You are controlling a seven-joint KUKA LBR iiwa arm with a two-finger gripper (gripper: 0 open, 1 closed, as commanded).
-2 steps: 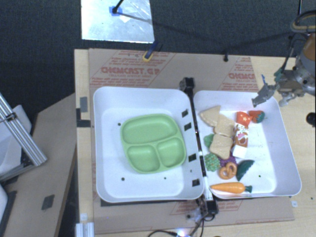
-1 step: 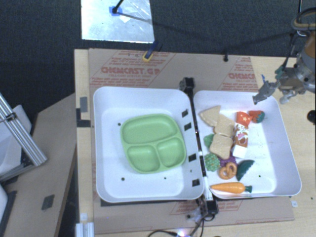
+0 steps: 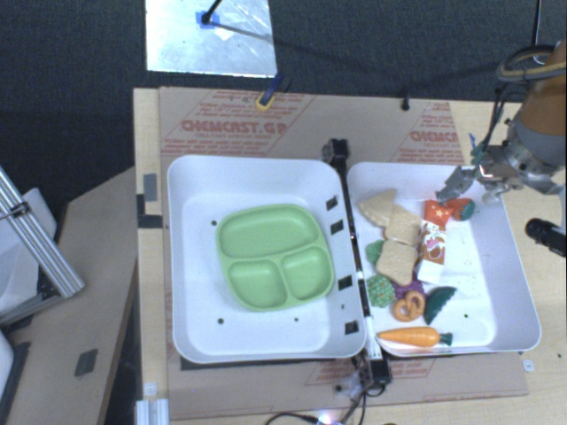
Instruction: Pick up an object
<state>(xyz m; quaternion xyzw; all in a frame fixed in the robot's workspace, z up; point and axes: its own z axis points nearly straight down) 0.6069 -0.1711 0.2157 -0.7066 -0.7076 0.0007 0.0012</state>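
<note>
From my screen I saw the arm (image 3: 540, 118) reaching in at the right, its gripper (image 3: 472, 184) hanging low over the far part of the right bin (image 3: 509, 264). Its two fingers were spread apart, one toward the left at the bin's far side (image 3: 452, 184) and one nearer the right rim. I saw nothing between them. Just near and left of the gripper lay a small red-orange piece (image 3: 441, 211) with a bit of green at its right end; whether a fingertip touched it I could not tell.

The rest of the toy food sat in the left half of that bin. Three tan bread slices ran from far to near: one (image 3: 376, 206) at the far left, one (image 3: 403, 226) just behind it toward the right, and one (image 3: 395, 260) nearer still. A small red and white packet (image 3: 432, 246) lay right of the slices, with a white block (image 3: 430, 271) just near it. Nearer again were a green knobbly piece (image 3: 381, 289), a brown pretzel (image 3: 408, 306) and a dark green leaf (image 3: 438, 299). A carrot (image 3: 415, 336) lay along the near wall.

In the left bin (image 3: 190, 237) sat a green divided tray (image 3: 270, 257), roughly in the middle.
</note>
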